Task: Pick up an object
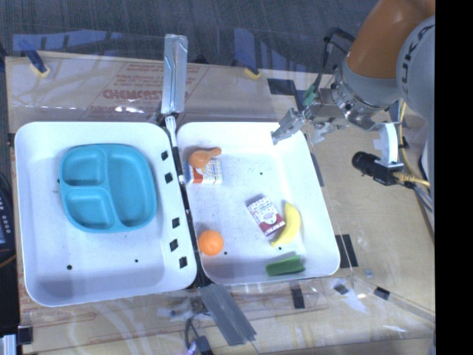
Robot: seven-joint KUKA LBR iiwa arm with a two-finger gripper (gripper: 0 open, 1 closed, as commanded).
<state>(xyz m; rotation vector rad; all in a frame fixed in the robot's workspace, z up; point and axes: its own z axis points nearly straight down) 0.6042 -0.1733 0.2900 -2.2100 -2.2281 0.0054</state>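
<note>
The right bin (314, 191) holds several small items: an orange gourd-shaped toy (202, 156) touching a small white carton (211, 173) at the upper left, an orange ball (211, 242) at the lower left, a red-and-white box (264, 215) beside a yellow banana (290, 224), and a green block (284, 266) near the front rim. My gripper (301, 128) hovers over the bin's back right corner, well apart from all of them. It looks open, with nothing between its fingers.
The left bin (44, 272) carries a blue divided plate (109, 187). A ridge with black clips (177, 220) separates the two bins. A grey upright post (174, 72) stands behind that ridge. Black cables (377, 167) hang off the arm at the right.
</note>
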